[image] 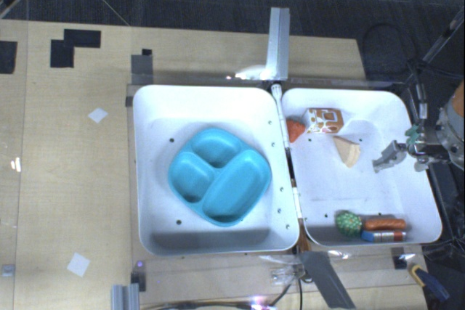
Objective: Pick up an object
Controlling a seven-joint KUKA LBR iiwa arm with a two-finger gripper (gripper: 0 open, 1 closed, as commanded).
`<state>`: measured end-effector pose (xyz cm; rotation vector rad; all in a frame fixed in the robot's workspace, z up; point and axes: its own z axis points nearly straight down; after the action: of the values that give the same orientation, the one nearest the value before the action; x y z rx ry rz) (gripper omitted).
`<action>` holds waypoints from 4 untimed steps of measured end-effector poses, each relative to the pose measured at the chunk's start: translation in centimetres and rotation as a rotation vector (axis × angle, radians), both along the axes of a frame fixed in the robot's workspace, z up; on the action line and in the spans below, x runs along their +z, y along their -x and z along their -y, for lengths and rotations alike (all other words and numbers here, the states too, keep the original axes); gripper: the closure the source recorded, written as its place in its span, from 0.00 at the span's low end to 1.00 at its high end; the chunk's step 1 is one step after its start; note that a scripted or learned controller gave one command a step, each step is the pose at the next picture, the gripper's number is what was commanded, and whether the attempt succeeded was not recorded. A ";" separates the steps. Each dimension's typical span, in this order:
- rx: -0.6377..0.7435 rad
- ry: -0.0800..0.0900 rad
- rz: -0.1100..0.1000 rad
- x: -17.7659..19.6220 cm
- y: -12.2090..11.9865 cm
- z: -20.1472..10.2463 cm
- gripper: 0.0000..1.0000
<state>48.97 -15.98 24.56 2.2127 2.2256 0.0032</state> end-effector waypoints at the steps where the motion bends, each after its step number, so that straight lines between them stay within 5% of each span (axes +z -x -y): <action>1: 0.231 0.001 0.000 -6.2 -10.4 2.5 0.00; 2: 0.334 0.003 0.004 -15.7 -15.7 2.4 0.00; 3: 0.303 0.001 0.006 -15.7 -10.3 -3.3 0.00; 4: 0.556 0.008 0.006 -15.7 -4.3 1.5 0.00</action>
<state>53.23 -17.47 8.91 1.5129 2.7395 0.0026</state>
